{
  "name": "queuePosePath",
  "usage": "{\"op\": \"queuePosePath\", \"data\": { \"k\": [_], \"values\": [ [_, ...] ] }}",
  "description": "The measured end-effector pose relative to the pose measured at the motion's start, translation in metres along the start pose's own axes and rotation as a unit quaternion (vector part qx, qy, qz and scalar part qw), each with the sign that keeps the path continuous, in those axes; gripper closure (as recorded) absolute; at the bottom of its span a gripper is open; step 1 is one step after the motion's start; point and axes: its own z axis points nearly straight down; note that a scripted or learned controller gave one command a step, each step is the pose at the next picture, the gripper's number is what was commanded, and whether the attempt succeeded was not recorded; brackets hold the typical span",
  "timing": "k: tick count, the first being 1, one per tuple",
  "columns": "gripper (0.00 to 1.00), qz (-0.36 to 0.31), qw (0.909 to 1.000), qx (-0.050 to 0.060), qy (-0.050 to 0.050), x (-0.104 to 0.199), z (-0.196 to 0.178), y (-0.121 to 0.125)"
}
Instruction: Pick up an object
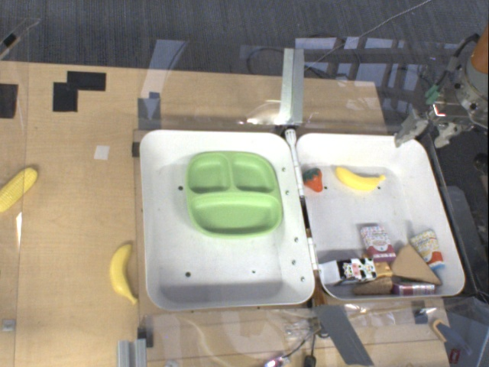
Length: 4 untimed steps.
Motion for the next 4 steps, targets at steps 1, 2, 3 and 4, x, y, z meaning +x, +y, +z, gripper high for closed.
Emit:
{"op": "queuePosePath", "data": {
  "k": [1,2,3,4],
  "values": [
    [0.00,-0.063,0.9980,0.000,0.000,-0.001,0.136,0.019],
    [0.00,-0.118,0.9930,-0.005,0.000,0.066,0.175,0.020],
    [1.00,-0.119,0.9928,-0.008,0.000,0.068,0.163,0.022],
    [1.00,-0.167,0.9859,-0.003,-0.001,0.067,0.117,0.033]
  ]
}}
